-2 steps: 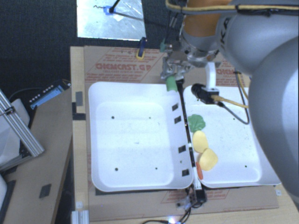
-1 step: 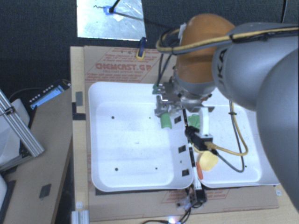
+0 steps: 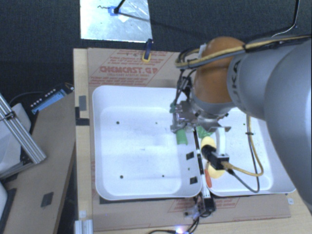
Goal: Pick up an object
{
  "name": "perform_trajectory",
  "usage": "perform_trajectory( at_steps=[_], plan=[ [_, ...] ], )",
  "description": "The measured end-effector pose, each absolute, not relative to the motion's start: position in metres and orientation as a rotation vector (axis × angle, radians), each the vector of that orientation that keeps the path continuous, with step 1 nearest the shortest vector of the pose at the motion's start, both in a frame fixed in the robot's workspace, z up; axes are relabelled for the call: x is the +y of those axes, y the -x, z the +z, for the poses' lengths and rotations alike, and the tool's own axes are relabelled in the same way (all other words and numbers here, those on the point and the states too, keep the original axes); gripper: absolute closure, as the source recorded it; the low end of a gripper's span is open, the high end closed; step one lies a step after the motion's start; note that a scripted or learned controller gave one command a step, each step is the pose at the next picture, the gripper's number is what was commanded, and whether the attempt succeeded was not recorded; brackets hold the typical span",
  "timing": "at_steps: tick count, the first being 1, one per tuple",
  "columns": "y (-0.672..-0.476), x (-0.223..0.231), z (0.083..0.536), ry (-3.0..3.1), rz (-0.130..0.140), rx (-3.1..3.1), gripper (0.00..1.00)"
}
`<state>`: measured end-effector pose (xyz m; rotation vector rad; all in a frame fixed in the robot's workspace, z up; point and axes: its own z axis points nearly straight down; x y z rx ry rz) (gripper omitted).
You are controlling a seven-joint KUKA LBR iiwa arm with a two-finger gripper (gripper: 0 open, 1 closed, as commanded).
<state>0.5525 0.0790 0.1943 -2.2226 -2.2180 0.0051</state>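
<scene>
A green thing (image 3: 181,137) is lying by the right wall of the left bin (image 3: 122,186), pointing up the view. The gripper (image 3: 179,124) is being held just above it. Whether the gripper is open or closed cannot be told.

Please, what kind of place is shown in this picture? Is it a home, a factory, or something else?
Most likely a robotics lab test bench, not a home. A grey arm with an orange band reaches over two shallow white bins set on a printed board, with loose cables and aluminium framing beside the bench.
</scene>
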Motion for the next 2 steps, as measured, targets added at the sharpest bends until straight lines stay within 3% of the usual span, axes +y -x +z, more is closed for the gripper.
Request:
perform_trajectory(
  at_steps=[1,2],
  plan=[
    [-0.552,-0.068,0.373,2.248,-0.016,-2.222,1.0],
    [-0.537,0.003,0.28,2.21,0.002,-2.228,1.0]
  ],
)
